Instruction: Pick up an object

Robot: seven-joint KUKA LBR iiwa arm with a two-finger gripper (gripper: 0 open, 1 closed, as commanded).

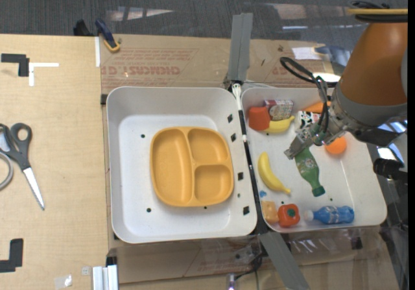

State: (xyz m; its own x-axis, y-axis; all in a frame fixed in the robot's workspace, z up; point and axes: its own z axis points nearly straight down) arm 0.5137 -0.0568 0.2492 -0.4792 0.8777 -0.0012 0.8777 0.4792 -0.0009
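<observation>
The gripper point(305, 141) hangs over the green bottle point(309, 170), reaching to grab; I cannot tell how its jaws stand.

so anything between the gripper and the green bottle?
Nothing visible. The gripper sits right at the upper end of the green bottle, which lies flat in the right bin. The banana lies apart on its left.

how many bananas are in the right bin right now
2. One banana lies in the middle of the right bin, left of the green bottle. The other banana is near the back, beside the red cup. More may hide under the arm.
</observation>
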